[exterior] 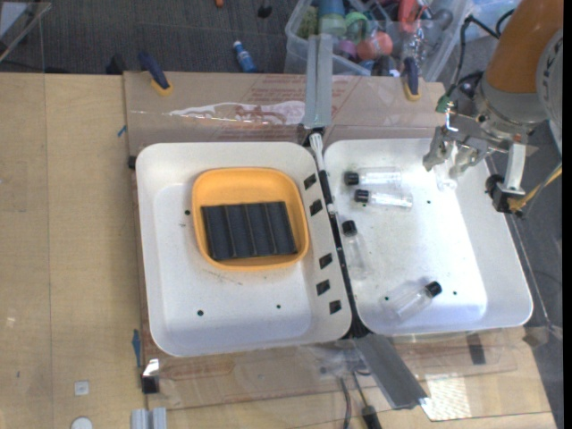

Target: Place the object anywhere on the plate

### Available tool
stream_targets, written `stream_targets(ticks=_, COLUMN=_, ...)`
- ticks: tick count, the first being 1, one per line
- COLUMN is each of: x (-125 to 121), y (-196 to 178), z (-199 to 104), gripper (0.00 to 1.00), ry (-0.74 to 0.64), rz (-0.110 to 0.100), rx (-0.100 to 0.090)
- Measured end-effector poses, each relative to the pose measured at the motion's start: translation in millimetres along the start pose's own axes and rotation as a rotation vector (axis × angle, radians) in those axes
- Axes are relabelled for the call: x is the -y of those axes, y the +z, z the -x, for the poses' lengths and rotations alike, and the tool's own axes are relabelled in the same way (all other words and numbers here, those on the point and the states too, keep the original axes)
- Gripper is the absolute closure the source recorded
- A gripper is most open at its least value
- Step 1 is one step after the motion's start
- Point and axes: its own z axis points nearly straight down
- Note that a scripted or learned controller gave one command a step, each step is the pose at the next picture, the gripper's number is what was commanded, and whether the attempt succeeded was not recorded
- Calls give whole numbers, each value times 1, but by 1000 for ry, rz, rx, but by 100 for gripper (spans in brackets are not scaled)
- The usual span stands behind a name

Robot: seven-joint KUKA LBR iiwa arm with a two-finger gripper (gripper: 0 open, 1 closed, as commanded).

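- Gripper (pixel 454 162): positioned over the far right corner of the right bin (pixel 500 275), hanging from the grey arm with its orange band (pixel 527 38). The metal fingers (pixel 438 155) stand apart with nothing between them — released, not grasping.
- Plate (pixel 250 184): orange, rounded-square, resting in the left bin (pixel 170 266). A dark ribbed insert (pixel 248 231) lies on it, covering most of its floor.
- Task objects: four small clear vials with black caps, all in the right bin. Two vials (pixel 380 188) lie near the far side, just beside each other; one vial (pixel 350 244) lies along the divider edge; one vial (pixel 416 298) lies near the front edge, well apart from the others.
- Obstruction: a raised divider (pixel 326 239) with black clips runs between the two bins — between the vials and the plate.
- Surroundings: a clear tub of coloured items (pixel 375 12) stands behind the bins; a blue clamp (pixel 156 74) sits at the bench's far left edge.
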Motion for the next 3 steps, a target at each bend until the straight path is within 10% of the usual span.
stream_targets(ticks=2, x=13, y=-54, z=-44, gripper=100, ry=-424, rz=7, rx=-1)
stream_targets(ticks=3, x=20, y=9, z=-63, gripper=100, ry=-629, rz=1, rx=-2)
